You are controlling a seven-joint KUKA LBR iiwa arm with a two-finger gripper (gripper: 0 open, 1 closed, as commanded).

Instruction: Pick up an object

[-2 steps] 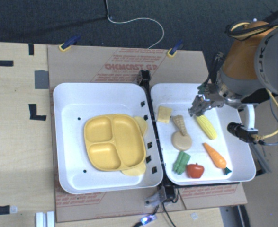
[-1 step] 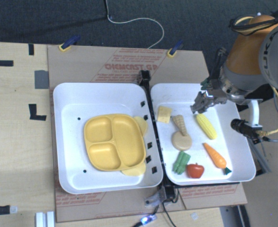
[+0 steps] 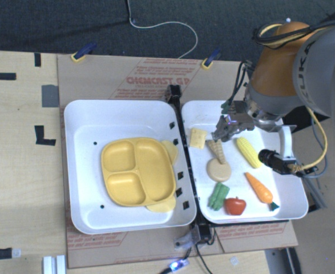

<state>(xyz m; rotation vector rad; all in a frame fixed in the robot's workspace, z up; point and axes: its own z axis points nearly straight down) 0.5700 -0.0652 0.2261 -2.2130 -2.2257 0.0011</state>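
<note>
— Where's the end effector (image 3: 227,128) hanging now?

— Low over the right bin (image 3: 293,210), near its back-left part. Whether it's apart or together I can't tell from here; nothing shows clamped in it.

— And what's closest to it?

— The ice-cream cone toy (image 3: 217,160). It lies just below and a touch left of the end effector, nearly touching, its long axis running from the pointed end by the end effector down to the round scoop. The yellow cheese block (image 3: 197,137) sits just to its left, the corn cob (image 3: 248,152) just to its right, slanted.

— So the cone's the likely pick?

— I'd guess so; a short drop towards the near side should reach it.
</note>
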